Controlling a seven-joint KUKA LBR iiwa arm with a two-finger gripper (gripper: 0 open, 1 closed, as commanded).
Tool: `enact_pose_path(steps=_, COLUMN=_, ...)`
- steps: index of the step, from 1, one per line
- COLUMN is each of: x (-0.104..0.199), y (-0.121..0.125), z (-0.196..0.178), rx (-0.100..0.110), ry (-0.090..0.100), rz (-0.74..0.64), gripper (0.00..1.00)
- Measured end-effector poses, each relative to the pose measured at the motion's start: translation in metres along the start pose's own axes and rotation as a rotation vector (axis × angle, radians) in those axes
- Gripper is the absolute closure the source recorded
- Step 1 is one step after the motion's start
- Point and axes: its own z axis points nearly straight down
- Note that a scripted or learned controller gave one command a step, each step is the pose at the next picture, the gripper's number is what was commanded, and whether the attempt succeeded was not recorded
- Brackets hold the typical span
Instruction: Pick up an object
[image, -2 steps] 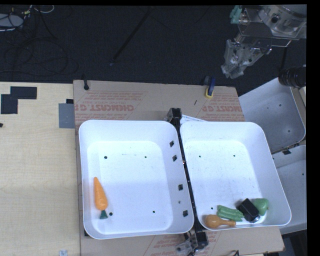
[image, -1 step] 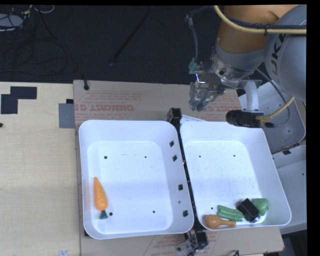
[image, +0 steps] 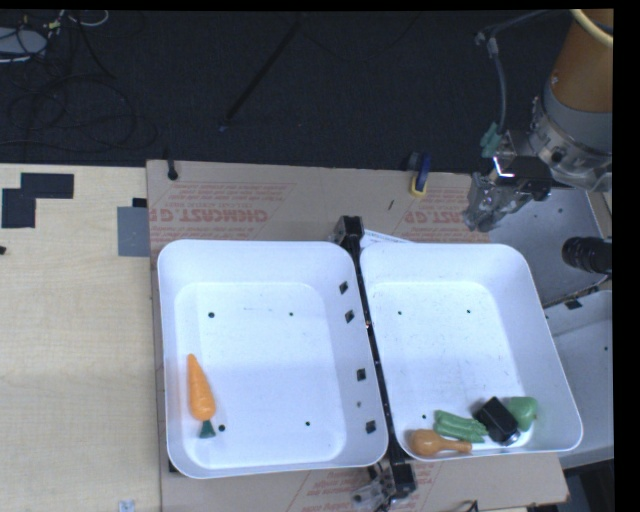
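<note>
My gripper (image: 487, 208) hangs above the bench just beyond the far right corner of the right bin (image: 450, 262), with nothing seen in it. At that bin's near right corner lie an orange gourd-shaped toy (image: 437, 443), a green pod (image: 460, 427), a black block (image: 497, 420) and a light green piece (image: 523, 408), all crowded together. An orange carrot (image: 200, 388) with a green stub lies alone against the near left wall of the left bin (image: 250, 262).
The two bins meet at a black divider strip (image: 362, 340). A cardboard sheet (image: 260, 205) lies under both bins. A blue and yellow clamp (image: 420, 175) stands on its far edge, left of the gripper.
</note>
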Motion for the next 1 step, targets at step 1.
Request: enact_pose_path(steps=1, x=-0.0189, y=-0.0553, z=-0.0459, rx=-0.003, ry=0.001, rz=-0.005, gripper=1.00)
